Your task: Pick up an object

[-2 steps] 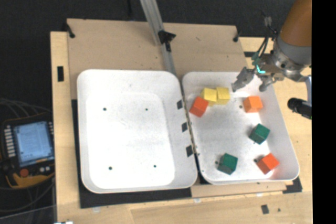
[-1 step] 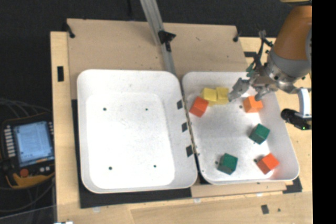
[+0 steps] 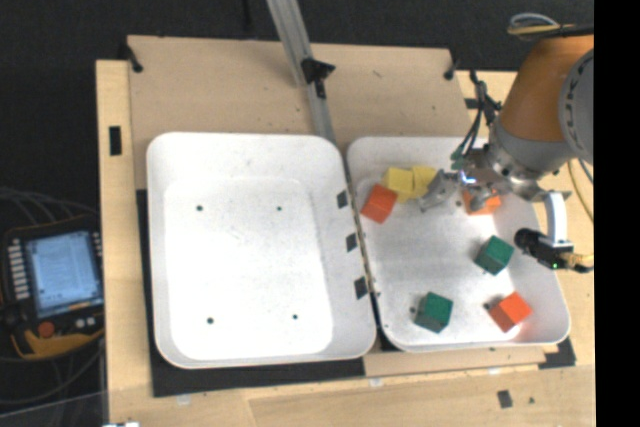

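Arm: I am watching the grey arm with the orange band (image 3: 540, 105) reaching in from the right of the frame, low over the right-hand shallow white bin (image 3: 400, 245).

Claw: the two-finger gripper (image 3: 450, 187) is hanging at the bin's upper middle; how wide it is standing I cannot tell (too small, too blurred).

Nearest blocks: two small yellow cubes (image 3: 410, 181) are lying just left of it, an orange cube (image 3: 379, 204) beside them, likely targets.

Spares: two green cubes (image 3: 434, 311) and another orange cube (image 3: 509, 311) are sitting lower right, well apart.

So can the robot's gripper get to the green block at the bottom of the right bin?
Probably yes. The green cube sits alone on open white floor in the right bin, with nothing on top of it or touching it. The gripper is up near the yellow blocks.
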Motion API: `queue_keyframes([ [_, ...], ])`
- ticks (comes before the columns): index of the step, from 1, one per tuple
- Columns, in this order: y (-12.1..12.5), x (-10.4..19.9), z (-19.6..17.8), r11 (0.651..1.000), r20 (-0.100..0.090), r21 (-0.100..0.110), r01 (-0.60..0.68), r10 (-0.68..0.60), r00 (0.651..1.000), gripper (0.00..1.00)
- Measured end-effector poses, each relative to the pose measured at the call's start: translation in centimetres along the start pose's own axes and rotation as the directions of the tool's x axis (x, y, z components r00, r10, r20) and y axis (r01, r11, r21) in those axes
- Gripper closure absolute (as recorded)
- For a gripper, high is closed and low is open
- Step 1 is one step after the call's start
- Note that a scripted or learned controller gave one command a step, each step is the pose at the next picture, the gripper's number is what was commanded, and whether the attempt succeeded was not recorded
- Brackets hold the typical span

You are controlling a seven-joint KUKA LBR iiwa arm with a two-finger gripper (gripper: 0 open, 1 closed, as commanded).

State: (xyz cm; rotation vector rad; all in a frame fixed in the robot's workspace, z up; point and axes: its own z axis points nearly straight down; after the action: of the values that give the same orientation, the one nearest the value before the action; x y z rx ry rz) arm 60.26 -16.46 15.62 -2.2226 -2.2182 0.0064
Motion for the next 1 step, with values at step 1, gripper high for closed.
queue_keyframes([
  [1,-0.07,-0.1,5.23,1.0,0.0,0.0,-0.001,0.001,1.0,0.0],
])
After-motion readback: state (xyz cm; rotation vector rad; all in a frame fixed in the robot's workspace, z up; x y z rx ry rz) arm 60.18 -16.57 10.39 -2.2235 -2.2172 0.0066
